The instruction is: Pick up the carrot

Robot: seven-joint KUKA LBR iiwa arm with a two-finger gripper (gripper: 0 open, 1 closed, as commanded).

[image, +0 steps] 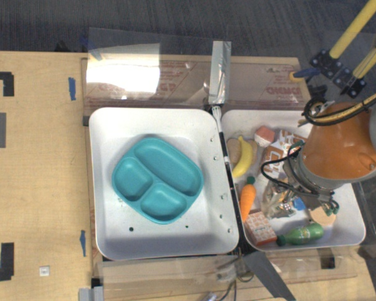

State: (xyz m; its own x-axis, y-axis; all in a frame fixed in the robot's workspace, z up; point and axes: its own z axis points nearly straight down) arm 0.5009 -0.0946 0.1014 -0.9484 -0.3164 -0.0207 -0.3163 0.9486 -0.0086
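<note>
The carrot [247, 201] is a short orange piece with a green top. It lies in the right bin [354, 227], near the bin's left wall and just below the banana [242, 157]. The arm's orange band hangs over the middle of this bin. Beneath it, the gripper [279, 199] reaches down among the clutter, a little to the right of the carrot. Nothing shows the carrot being held; it rests on the bin floor.
A teal divided plate [158, 179] lies in the left bin [106, 137]. Around the carrot are a pink-and-white box [261, 228], a green vegetable [304, 234], a tan piece [323, 216] and packets [272, 144] partly hidden by the arm.
</note>
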